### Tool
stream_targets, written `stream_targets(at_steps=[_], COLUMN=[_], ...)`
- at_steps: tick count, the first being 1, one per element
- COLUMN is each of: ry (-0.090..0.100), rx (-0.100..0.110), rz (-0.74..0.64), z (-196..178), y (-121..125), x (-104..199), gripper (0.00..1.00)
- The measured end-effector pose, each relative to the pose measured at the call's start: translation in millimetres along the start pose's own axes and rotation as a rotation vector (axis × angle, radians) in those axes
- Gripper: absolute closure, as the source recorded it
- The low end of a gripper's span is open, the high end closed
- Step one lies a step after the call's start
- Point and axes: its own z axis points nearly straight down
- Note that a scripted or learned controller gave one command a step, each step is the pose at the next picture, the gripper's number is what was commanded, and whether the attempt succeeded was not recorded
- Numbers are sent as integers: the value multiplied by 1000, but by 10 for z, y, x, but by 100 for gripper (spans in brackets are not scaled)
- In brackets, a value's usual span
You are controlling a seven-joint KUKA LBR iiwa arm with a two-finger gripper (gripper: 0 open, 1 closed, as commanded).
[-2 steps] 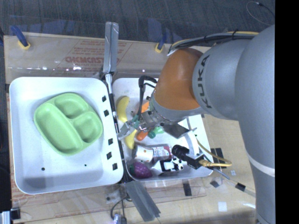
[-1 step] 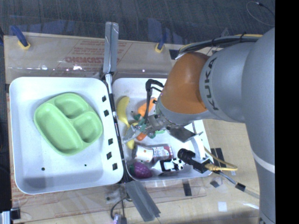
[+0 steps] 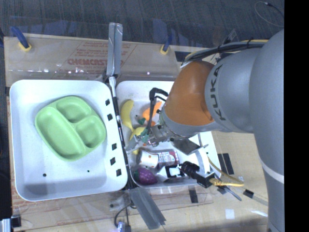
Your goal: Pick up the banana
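Arm low over the right bin [image 3: 212, 144]

The banana [image 3: 126, 114] lies by that bin's left wall; the tool [image 3: 145, 137] hovers just beside its lower end, its grip too hidden to tell. Left of that bin, another holds a green tray [image 3: 70, 126].

Even overhead light; white bins [image 3: 29, 144] bright — soft, slightly grainy.

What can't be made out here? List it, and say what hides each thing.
- Gripper: the camera view shows it low in the right bin, but clutter and the arm's orange band mask the fingers' state.
- Banana: its lower end runs into the clutter by the gripper; contact can't be judged.
- Orange item: partly covered by the wrist.
- Purple item: too small to identify.
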Motion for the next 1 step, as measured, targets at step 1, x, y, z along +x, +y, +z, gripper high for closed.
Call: stream_targets(at_steps=[1], ry=[1], rx=[1], rz=[-30], z=[1], y=[-47], x=[10], gripper=[0])
